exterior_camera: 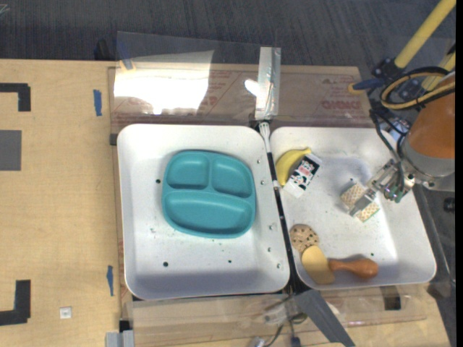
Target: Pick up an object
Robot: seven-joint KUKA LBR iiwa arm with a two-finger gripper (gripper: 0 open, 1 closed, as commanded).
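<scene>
My gripper (pixel 385 185) hangs over the right side of the right bin (pixel 412 255), below the orange band of the arm. Just left of it, and touching or nearly touching it, lies a small beige checked object (pixel 359 202). A yellow banana (pixel 287 162) lies at the bin's upper left with a small black-and-white box (pixel 304 173) against it. A speckled cookie (pixel 302 234) sits near the left wall. A wooden spoon (pixel 338 266) lies along the front of the bin.
The left bin (pixel 137 215) holds a teal divided plate (pixel 210 194). A clear plastic sheet and a metal strip (pixel 268 85) stand behind the bins. Cables and a yellow bar (pixel 427 27) crowd the upper right corner.
</scene>
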